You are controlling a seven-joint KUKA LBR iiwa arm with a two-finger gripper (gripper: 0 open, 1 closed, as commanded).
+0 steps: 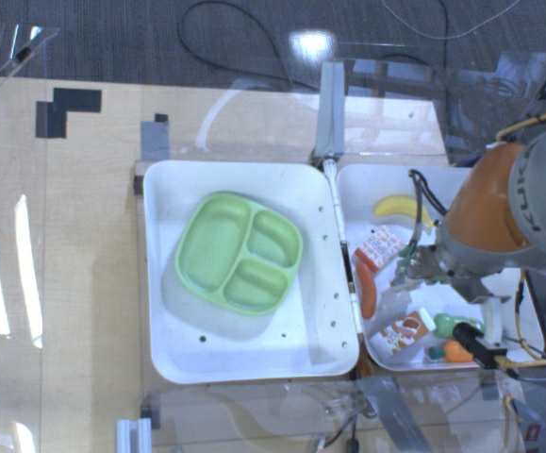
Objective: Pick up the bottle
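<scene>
I'm watching the pincer (412, 274) hanging low inside the right bin (362, 182), and I'm not able to tell from here whether it is spread or pressed together; the metal at the tip is blurring into the clutter. Just to its left a red-and-white packet (378, 246) is lying, and below that a red sausage-shaped piece (367, 291) is resting along the bin's left wall. Directly beneath the tip a small carton (400, 333) is sitting tilted. Down and to the right, apart from the tip, the bottle (447, 327) is lying on its side, with an orange piece (457, 351) just below it. Above the pincer a banana (400, 206) is lying. Well off to the left, the left bin (159, 253) is holding a green divided plate (239, 251).
</scene>
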